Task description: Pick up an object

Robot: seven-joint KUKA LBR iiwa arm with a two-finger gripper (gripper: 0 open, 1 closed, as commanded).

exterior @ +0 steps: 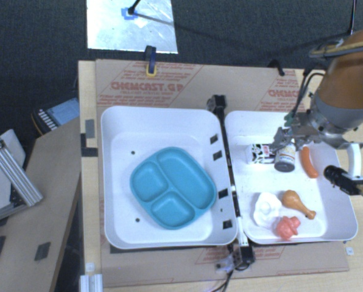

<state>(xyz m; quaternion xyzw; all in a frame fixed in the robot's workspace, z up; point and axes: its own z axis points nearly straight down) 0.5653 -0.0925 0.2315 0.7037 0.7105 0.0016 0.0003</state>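
At right of frame, the two-finger gripper [285, 143] hangs low in the right white bin [338, 224], jaws clamped on a small grey cylindrical can [284, 159], beside an orange sausage-shaped toy [309, 162]

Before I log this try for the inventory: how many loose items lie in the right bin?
5: a black-and-white item by the left wall, a small can under the gripper, an orange sausage, a drumstick, and a white egg piece touching a pink toy. More may hide under the arm.
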